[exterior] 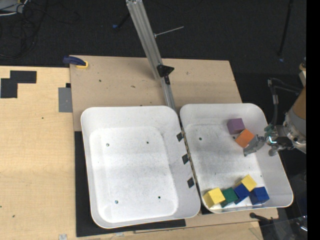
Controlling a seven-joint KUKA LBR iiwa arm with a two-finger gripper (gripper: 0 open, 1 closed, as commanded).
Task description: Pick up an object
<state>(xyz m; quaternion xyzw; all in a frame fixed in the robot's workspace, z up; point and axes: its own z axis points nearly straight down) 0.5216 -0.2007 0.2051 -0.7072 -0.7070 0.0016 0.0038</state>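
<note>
Gripper (254, 146) low at the right bin's (272, 124) far edge.
We cannot tell its state — its tip touches the orange block (244, 137), beside the purple block (235, 125).

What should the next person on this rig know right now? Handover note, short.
Gripper: low in the right bin, at its right side, touching or right beside the orange block; finger state unclear, no grasp visible.
Purple block sits just behind the orange one.
Yellow, green, blue, yellow and blue blocks cluster in the near right corner.
Done: approach. Left: grasp, lift.
</note>
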